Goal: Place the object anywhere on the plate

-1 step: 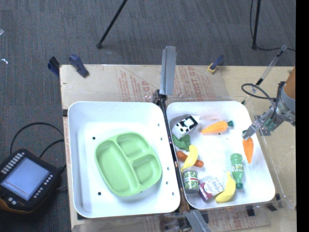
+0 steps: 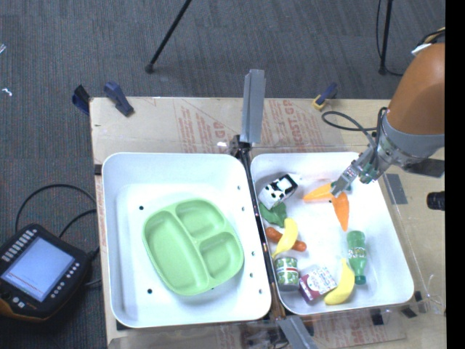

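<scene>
Bench: your two shallow white plastic bins are sitting side by side, the left bin (image 2: pixel 116 195) touching the right bin (image 2: pixel 396 267) along the middle.
Arm: your grey arm with the orange band (image 2: pixel 425 86) is reaching in from the right over the right bin.
Plate: the pale green three-compartment plastic plate (image 2: pixel 192 247) is lying in the left bin.
Clutter: a yellow toy banana (image 2: pixel 343 286), a green toy bottle (image 2: pixel 356 255) and a black-and-white cow-patterned carton (image 2: pixel 278 190) are lying in the right bin.
Object: the orange toy carrot (image 2: pixel 341 211) is hanging, tip down, over the right bin, well apart from the plate.
Gripper: your two-finger gripper (image 2: pixel 340 188) is pinching the carrot's top.
</scene>
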Controlling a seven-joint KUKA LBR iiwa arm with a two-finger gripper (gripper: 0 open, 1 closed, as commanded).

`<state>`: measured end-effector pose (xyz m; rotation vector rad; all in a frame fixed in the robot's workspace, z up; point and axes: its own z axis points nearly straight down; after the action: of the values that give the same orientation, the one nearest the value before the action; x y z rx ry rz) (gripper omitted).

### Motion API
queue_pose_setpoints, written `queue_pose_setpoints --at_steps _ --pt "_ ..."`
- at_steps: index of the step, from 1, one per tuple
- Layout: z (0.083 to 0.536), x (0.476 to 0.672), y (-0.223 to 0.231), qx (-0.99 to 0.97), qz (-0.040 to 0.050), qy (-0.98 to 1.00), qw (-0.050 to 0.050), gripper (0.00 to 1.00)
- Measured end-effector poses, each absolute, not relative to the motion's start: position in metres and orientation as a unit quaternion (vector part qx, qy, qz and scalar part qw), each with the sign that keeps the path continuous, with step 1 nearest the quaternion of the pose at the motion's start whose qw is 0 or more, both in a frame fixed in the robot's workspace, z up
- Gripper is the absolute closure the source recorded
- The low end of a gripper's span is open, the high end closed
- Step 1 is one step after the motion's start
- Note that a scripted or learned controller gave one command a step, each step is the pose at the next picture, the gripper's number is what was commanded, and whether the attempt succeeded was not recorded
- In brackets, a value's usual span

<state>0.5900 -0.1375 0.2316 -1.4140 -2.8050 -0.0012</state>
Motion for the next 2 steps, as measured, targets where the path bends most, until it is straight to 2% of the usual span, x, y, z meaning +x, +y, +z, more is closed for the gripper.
queue_pose_setpoints --at_steps 1,2 --pt "0.186 0.59 -0.071 -0.427 0.0002 -0.904 0.002 1.0" --pt "0.186 0.554 0.017 -0.366 0.0003 -0.931 0.002 1.0"
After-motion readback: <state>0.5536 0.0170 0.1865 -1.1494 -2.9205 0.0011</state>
